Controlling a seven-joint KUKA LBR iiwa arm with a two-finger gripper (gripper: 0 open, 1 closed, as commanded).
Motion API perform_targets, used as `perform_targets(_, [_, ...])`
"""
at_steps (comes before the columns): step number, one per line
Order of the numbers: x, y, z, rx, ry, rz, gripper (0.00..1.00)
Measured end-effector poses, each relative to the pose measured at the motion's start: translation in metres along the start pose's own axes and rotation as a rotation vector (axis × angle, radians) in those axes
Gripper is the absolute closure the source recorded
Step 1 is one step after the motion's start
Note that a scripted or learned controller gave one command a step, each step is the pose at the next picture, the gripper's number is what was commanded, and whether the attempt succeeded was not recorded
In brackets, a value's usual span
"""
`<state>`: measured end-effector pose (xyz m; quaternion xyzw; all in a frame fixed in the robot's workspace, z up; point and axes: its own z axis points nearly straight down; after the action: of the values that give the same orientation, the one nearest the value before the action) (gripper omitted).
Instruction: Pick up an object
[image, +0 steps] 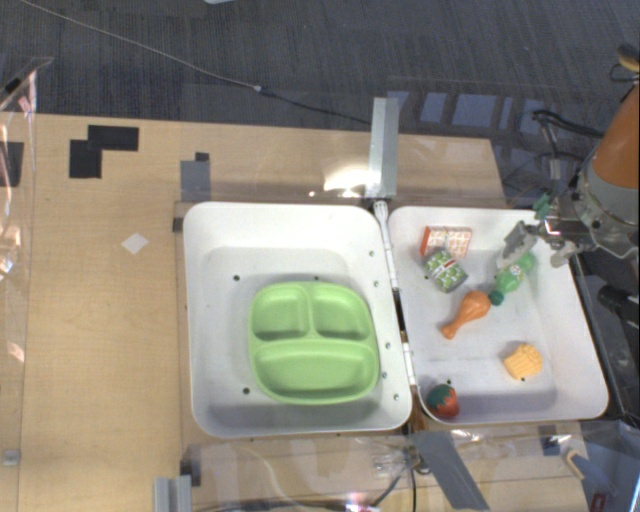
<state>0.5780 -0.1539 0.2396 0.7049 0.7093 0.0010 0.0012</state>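
Observation:
The right bin (560, 395) holds several small things: a red and white box (446, 240), a green can (445, 269), a green bottle (511, 276), an orange drumstick (467, 313), a yellow corn piece (523, 361) and a red fruit (442, 400) at the front left corner. My gripper (537, 245) hangs over the bin's far right part, just behind the green bottle. Its two fingers are spread apart, so it is open, with nothing between them.
The left bin (215, 300) bears a green divided plate (314, 342). A metal post (384, 145) rises behind the divider between the bins. The arm's orange band (617, 150) sits past the right bin's far right edge. Bare wooden bench lies to the left.

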Motion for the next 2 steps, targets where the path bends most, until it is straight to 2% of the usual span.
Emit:
perform_targets(1, [0.014, 0.007, 0.143, -0.003, 0.000, 0.105, 0.00])
perform_targets(2, [0.013, -0.017, 0.148, -0.016, -0.001, 0.114, 0.00])
